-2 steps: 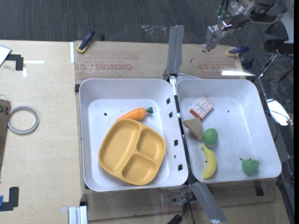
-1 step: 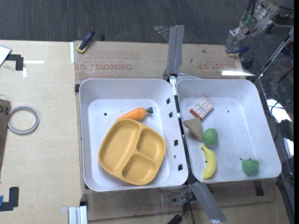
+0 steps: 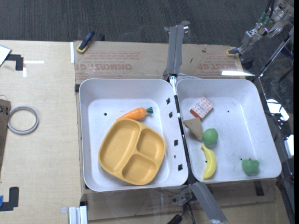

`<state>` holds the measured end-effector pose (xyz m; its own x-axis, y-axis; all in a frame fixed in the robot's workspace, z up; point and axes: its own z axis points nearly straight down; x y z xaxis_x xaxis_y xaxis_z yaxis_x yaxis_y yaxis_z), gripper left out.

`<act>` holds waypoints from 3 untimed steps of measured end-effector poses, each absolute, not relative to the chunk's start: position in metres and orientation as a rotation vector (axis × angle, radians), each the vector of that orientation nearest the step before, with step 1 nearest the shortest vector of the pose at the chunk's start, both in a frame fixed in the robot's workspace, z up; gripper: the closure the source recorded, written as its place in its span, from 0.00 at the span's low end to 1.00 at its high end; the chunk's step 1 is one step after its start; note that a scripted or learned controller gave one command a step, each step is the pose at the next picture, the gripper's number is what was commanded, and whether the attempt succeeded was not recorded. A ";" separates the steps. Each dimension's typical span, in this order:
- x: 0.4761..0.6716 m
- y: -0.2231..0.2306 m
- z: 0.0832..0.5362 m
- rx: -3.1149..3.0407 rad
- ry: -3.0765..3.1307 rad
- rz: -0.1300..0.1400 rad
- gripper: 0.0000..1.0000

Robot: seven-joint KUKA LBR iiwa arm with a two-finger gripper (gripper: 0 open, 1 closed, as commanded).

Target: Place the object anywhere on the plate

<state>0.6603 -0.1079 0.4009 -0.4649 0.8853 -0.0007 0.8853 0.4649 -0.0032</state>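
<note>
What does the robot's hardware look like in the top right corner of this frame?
Just the arm's tip shows: a pale grey and silver metal gripper assembly, angular and bracket-like, with small green and red spots on it. Black cables loop across the dark floor nearby. It is too small and blurred to tell more.

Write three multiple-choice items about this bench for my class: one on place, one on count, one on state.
1. Where does the orange toy carrot lie?
A. left bin, touching the plate's rim
B. right bin
C. on the plate
2. How many compartments has the yellow plastic plate?
A. two
B. three
C. four
3. The yellow toy banana is
A. lying flat in the right white bin
B. on the plate
C. standing upright

Answers: A, it rests against the plate's far rim; B, three hollows show; A, it lies on the bin floor.
</note>
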 end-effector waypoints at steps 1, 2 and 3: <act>0.660 -0.166 0.391 -1.677 -2.656 0.004 1.00; 0.660 -0.223 0.363 -1.801 -2.570 0.005 1.00; 0.661 -0.222 0.416 -1.794 -2.578 0.003 1.00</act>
